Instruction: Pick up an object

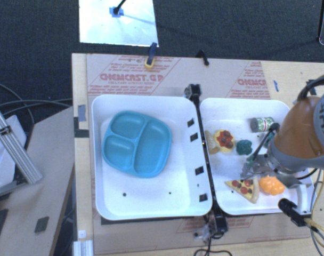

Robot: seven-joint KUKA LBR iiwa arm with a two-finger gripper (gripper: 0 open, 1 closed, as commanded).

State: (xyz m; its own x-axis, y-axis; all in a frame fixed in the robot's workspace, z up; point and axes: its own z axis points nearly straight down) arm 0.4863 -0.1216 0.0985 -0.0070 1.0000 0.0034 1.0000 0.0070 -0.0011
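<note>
Gripper (251, 169) low over the toys in the right bin (231, 209)

Nearest lie the pizza slice (244, 188) and orange fruit (272, 185), just beside the tool, whose opening I cannot tell; a straight, centred descent suits; beyond sit the teal lump (244, 146) and can (262, 124).

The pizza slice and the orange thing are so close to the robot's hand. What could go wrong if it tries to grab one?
1. The pizza slice and the orange toy lie close together under the gripper, so it may nudge one while going for the other.
2. The pizza slice lies flat near the right bin's front wall, so the fingers might slide over it or bump the wall.
3. The green toy sits close behind and could get knocked.
</note>
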